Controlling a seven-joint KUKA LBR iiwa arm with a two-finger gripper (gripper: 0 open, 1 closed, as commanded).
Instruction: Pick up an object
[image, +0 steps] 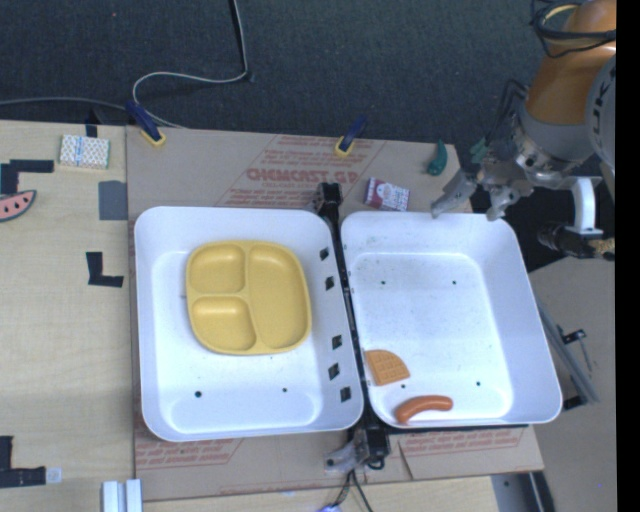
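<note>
1. Approach step: the two-finger gripper (470, 198) hangs released, fingers spread and bare, at the right white bin's (520, 300) one-o'clock corner.
2. Candidates at the bin's six o'clock: an orange-red toy sausage (423, 407) and a tan waffle-like wedge (386, 367).
3. Next, I judge: travel toward six o'clock, descend, clench.

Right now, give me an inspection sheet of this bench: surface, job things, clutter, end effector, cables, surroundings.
Surface: cardboard sheet under two white bins, left bin and right bin, side by side.
Job's things: yellow divided plate in left bin; waffle piece and sausage near right bin's front edge.
Clutter: small packet and green item behind the bins.
End effector: open, above right bin's back right corner, holding nothing.
Cables: white cable on dark floor.
Surroundings: wooden tabletop with black tape marks.
</note>
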